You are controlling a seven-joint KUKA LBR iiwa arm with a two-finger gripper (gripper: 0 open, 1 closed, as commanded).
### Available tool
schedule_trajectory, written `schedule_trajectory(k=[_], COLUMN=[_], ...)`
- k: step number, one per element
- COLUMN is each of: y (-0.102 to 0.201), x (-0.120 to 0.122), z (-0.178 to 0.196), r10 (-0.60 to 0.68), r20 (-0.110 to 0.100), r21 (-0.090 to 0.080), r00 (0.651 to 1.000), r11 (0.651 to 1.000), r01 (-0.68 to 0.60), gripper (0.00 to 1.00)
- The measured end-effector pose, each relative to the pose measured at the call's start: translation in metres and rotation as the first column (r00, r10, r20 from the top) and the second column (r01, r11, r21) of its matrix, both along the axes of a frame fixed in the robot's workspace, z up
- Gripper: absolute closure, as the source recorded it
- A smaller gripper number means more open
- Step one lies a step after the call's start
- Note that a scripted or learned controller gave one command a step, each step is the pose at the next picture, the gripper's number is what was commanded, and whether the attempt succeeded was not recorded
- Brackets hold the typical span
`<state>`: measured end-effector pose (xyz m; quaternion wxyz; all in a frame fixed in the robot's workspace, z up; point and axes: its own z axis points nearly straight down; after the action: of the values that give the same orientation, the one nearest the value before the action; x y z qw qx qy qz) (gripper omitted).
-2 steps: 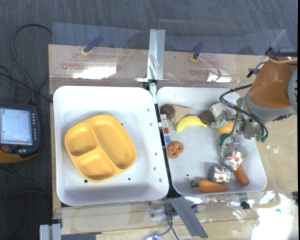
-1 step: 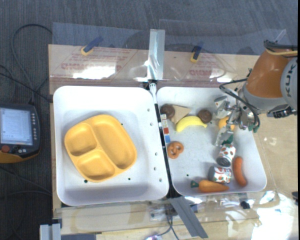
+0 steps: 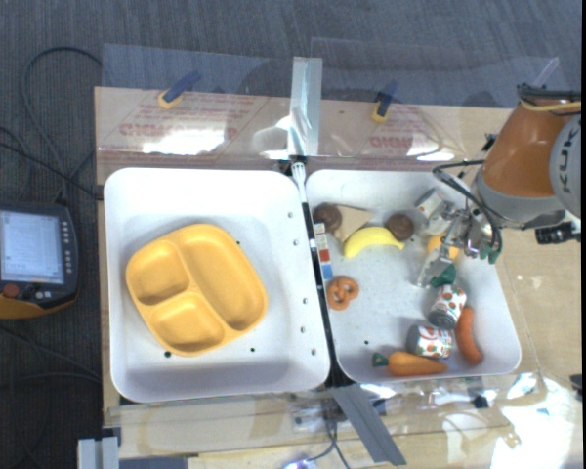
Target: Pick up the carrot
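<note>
My gripper hovers at the right of the frame over the right bin; how far it is open I cannot tell. The carrot lies at lower right, apart from it.

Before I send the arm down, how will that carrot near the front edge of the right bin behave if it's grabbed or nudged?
The carrot looks like a rigid toy, so it probably won't flex. Its rounded, tapered shape suggests it may roll or pivot if nudged. It lies flat beside a small can and near the bin wall, so a push could jam it against either one.
</note>
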<state>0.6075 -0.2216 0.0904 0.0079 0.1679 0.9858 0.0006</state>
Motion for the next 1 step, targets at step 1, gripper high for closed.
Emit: schedule_trajectory(k=[1], y=[-0.0008], x=[-0.0092], z=[0.0001], r10=[-0.166], r20=[0.001], r21=[0.002], r00=[0.986], r11=[0.986], r01=[0.166], gripper=[0.00])
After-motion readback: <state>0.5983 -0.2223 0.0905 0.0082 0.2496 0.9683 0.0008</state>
